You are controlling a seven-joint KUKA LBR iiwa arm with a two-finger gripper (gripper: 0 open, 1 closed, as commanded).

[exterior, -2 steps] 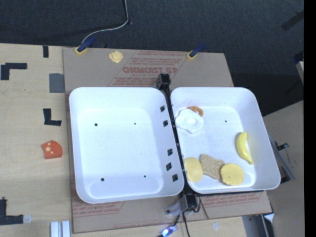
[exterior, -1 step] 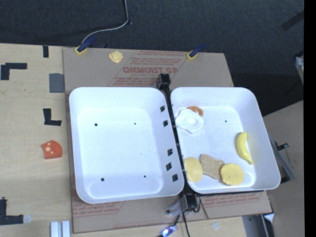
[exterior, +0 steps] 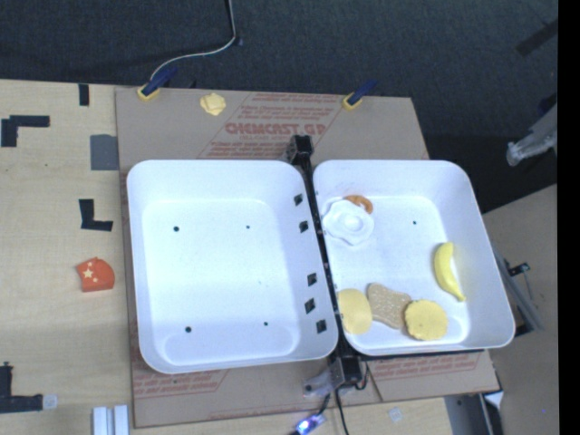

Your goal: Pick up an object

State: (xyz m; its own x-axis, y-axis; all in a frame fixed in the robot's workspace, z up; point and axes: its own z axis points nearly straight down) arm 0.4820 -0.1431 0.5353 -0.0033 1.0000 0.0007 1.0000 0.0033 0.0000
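The right bin (exterior: 471,208) holds several toy foods. A white fried egg (exterior: 349,224) lies near its left wall, with a small orange piece (exterior: 360,203) touching its far side. A yellow banana (exterior: 447,270) rests by the right wall. Along the front lie a pale yellow round piece (exterior: 354,312), a tan slice (exterior: 388,304) and a yellow-orange disc (exterior: 425,321), close together and partly overlapping.
The left bin (exterior: 145,243) sits beside the right one, joined by a black clip strip (exterior: 311,252). A red object (exterior: 96,275) lies on the bench at the left. A small yellow piece (exterior: 213,104) rests on the cardboard behind the bins. A grey metal part (exterior: 533,143) juts in at the right.
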